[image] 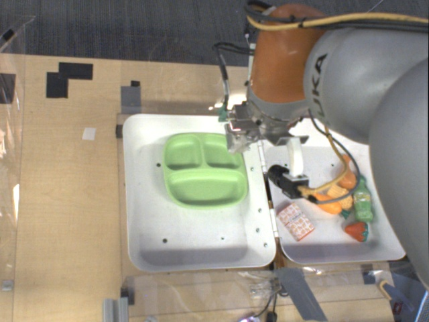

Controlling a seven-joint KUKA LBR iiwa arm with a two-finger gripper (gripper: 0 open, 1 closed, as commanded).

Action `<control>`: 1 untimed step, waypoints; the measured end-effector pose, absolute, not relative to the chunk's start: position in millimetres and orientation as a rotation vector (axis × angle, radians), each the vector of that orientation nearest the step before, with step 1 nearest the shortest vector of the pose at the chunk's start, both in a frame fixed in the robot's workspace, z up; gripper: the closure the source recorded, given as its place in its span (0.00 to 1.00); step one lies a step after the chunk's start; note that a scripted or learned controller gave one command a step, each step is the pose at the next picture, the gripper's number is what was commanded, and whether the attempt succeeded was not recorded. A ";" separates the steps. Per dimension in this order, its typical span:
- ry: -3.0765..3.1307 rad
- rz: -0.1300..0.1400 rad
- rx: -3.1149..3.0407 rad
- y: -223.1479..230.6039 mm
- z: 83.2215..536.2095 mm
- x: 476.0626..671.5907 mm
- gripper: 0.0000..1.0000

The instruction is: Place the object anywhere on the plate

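Note:
A green divided plate [203, 170] lies in the left white bin [144, 193], its three compartments bare. My gripper [237, 138] hangs under the orange wrist band, just over the plate's upper right corner and the wall between the two bins. The wrist hides what sits below it. In the right bin [335, 247] lie a pink and white patterned packet [295, 221], an orange piece [333, 200], a green item [362, 205] and a red strawberry-like item [356, 231].
The grey arm covers the upper right of the view and part of the right bin. A wooden bench [60, 200] stretches to the left of the bins, with black markers [67, 78] at its back.

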State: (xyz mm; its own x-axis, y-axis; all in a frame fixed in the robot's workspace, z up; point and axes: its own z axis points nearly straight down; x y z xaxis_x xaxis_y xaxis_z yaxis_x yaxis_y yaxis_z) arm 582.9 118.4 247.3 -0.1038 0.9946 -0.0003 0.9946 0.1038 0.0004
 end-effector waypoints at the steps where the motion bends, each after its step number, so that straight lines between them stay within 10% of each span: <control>1: 2.334 0.000 2.103 118.5 247.4 582.9 0.00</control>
